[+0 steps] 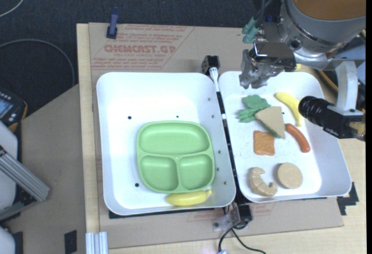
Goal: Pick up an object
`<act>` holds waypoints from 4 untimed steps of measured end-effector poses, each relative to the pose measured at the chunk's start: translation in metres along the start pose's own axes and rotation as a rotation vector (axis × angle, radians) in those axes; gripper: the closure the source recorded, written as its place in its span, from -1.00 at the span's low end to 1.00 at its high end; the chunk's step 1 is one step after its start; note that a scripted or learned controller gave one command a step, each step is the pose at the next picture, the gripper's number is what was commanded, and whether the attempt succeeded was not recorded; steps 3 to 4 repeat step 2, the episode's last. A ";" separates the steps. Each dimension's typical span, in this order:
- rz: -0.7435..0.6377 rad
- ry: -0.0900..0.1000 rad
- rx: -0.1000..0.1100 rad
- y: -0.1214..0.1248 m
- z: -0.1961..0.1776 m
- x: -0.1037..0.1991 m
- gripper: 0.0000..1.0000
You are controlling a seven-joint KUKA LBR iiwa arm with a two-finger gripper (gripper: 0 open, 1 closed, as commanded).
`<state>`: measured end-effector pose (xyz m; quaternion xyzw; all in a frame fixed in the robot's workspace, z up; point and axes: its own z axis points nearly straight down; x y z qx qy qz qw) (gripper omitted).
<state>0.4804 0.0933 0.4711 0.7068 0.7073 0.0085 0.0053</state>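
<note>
Bins: two, white, shallow, side by side on a cardboard-topped bench (139, 43).

Left bin (116, 131): two items. One green divided plate (174, 155) with three compartments, lying flat near the middle. One yellow banana (188, 198) at the near edge, just beside the plate's near rim.

Right bin (331, 171): seven items.
- One green leafy piece (253, 104), far left.
- One tan wedge (272, 120), overlapping the leafy piece.
- One small yellow banana (289, 105), far right.
- One red-orange sausage (297, 137), right.
- One orange block (264, 143), centre.
- One tan curved pastry (261, 182), near left.
- One round tan disc (289, 176), near right.

Gripper (254, 79): one, dark metal, over the far-left corner of the right bin, just beyond the leafy piece. Finger opening: cannot tell. Nothing seen held between them.
</note>
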 end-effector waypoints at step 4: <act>-0.009 0.002 0.009 0.002 0.020 0.112 1.00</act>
